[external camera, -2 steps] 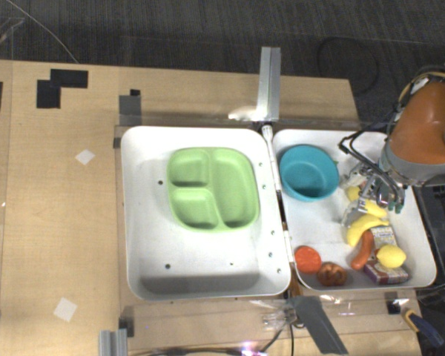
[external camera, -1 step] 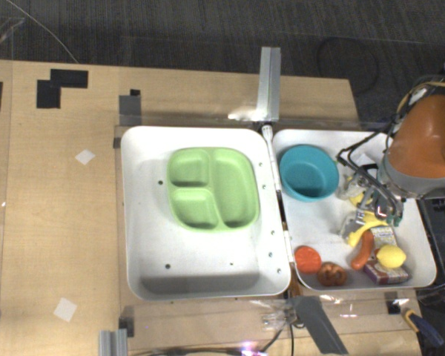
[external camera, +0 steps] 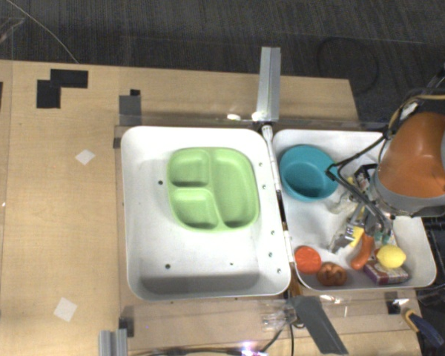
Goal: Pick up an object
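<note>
Hand (external camera: 360, 228) lowered into right bin (external camera: 423, 273), over the object cluster
Its opening cannot be told; an orange carrot (external camera: 362, 254) is seen just below it, beside a lemon (external camera: 391, 256)

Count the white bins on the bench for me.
2. The left bin holds a green divided plate. The right bin holds a blue bowl and small items, with the arm over it, possibly hiding more.

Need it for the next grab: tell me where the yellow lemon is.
The lemon sits in the right bin, near its front right corner, beside the purple box.
</note>
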`<state>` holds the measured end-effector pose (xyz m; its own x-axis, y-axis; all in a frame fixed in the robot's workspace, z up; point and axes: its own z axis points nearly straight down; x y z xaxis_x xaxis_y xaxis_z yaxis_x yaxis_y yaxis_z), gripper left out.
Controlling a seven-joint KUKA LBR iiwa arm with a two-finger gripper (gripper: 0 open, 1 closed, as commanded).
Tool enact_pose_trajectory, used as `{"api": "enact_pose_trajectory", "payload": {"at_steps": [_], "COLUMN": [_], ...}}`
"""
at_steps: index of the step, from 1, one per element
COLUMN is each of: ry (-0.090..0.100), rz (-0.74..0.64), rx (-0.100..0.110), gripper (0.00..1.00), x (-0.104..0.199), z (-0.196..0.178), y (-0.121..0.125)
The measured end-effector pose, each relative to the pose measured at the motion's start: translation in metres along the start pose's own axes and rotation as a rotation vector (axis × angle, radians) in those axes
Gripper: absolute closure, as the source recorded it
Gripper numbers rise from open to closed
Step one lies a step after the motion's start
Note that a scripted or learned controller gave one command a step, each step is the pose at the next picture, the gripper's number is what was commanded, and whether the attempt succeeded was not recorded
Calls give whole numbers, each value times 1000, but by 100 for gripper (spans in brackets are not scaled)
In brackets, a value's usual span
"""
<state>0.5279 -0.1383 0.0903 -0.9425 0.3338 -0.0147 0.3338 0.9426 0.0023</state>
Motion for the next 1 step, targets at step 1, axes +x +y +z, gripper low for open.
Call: {"api": "enact_pose_trajectory", "payload": {"at_steps": [1], "ry": [-1], "rz": [101], "rx": [2], "gripper": [0], "x": [-96], "z": [-39], "y": [-39]}}
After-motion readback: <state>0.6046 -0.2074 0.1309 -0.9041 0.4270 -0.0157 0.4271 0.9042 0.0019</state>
